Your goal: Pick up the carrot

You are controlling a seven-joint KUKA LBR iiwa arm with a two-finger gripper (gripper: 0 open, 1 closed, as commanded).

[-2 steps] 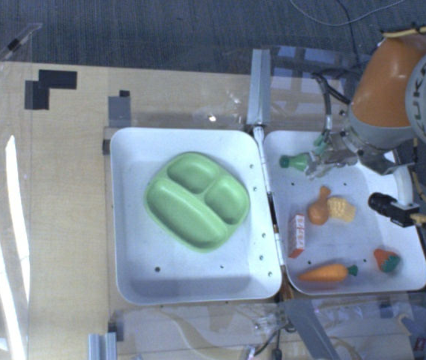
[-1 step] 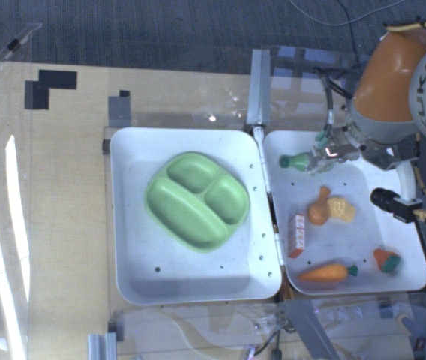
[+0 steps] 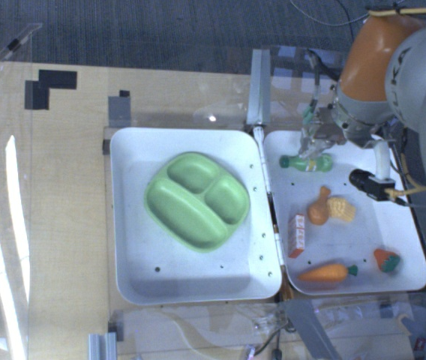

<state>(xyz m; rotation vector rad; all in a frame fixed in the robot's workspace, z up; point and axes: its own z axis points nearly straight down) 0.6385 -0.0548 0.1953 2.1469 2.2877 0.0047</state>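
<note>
my claw hangs over the green bottle, grip state unclear; the carrot lies well apart, untouched.

glossy plastic carrot, matt wood bench

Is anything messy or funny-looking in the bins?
Nothing looks spilled or broken. The oddest thing: the end effector is over the green bottle at the right bin's far end, while the orange carrot lies near its front edge.

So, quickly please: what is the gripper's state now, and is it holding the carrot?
Gripper: cannot be told; it hangs over the green bottle.
Carrot: not held, it lies in the right bin.
</note>
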